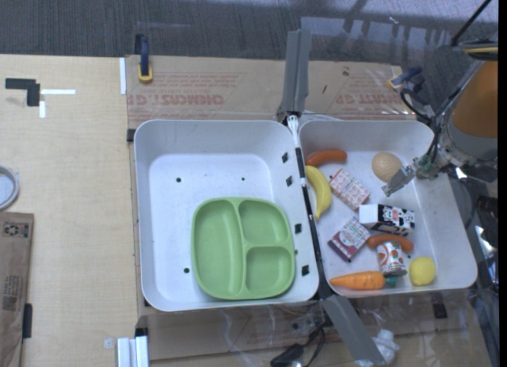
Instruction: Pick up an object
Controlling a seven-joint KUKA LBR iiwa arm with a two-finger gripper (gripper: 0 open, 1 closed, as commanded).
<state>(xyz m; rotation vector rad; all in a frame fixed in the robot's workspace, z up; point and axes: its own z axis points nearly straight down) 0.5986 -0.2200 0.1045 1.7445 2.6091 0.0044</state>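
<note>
Nearest in the right bin (467, 274), a carrot (358, 280), a small can (390, 258) and a lemon (423, 270) are lined up along the front. Behind them a milk carton (388, 216) and a banana (319, 189) are seen. Further back an egg (386, 166) is parked – the gripper (402, 181) is hung just beside it, grasping nothing. A green divided plate (244, 248) is left in the left bin (158, 151).

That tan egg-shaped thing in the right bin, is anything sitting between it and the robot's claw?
Nothing visible does. The gripper hovers just right of and below the tan egg-shaped thing, with bare bin floor between them. The milk carton lies below, out of the way.
</note>
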